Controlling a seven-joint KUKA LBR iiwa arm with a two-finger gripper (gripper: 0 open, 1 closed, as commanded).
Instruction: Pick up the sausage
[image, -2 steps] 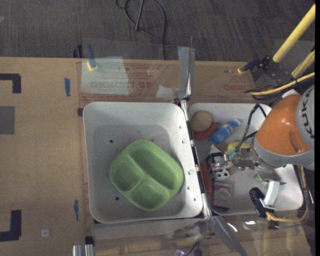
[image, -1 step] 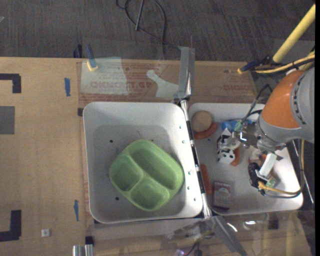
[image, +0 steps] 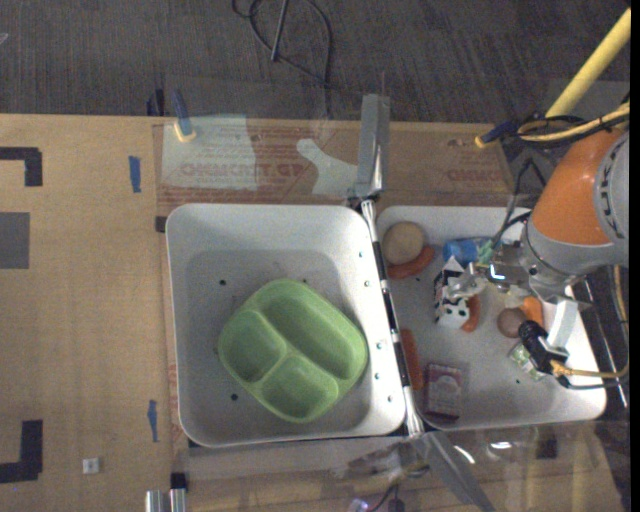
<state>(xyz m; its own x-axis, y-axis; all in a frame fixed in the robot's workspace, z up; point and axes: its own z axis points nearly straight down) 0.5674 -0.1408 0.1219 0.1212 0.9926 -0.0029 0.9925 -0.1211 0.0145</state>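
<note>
A reddish-brown curved sausage (image: 414, 263) lies in the right bin (image: 590, 400) near its back left corner, tucked against a round tan bun-like item (image: 404, 240). My gripper (image: 455, 299) hangs low over the middle of that bin, a short way to the right of and in front of the sausage, apart from it. A small orange-red piece (image: 471, 314) lies right at the gripper's front right. The arm's grey and orange wrist (image: 578, 205) hides part of the bin's right side.
The left bin (image: 190, 250) holds a green divided plate (image: 292, 348). In the right bin: a blue item (image: 462, 249) behind the gripper, a brown egg-like item (image: 511, 321), a thin red stick (image: 409, 358) along the left wall, a brown packet (image: 444, 385).
</note>
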